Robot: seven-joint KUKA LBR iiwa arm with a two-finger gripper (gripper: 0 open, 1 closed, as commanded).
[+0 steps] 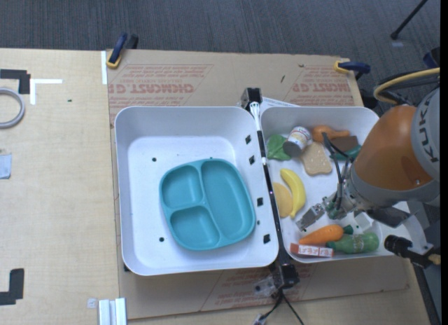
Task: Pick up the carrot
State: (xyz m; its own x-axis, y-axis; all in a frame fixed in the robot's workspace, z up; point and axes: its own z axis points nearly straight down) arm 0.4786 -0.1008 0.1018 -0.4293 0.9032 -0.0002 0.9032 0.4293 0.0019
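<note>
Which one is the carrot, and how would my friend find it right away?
Look in the right-hand white bin, the one full of toy food, and go to its near edge. The carrot lies there, below the yellow banana and left of a green vegetable. It is the orange pointed one with a little green top.

left bin: teal divided plate [207, 203] | right bin: banana [295, 189], bread slice [317, 160]

Two white bins [189, 124], one teal divided plate [207, 203], one carrot [322, 234], one banana [295, 190], one slice of bread [317, 160]
</note>
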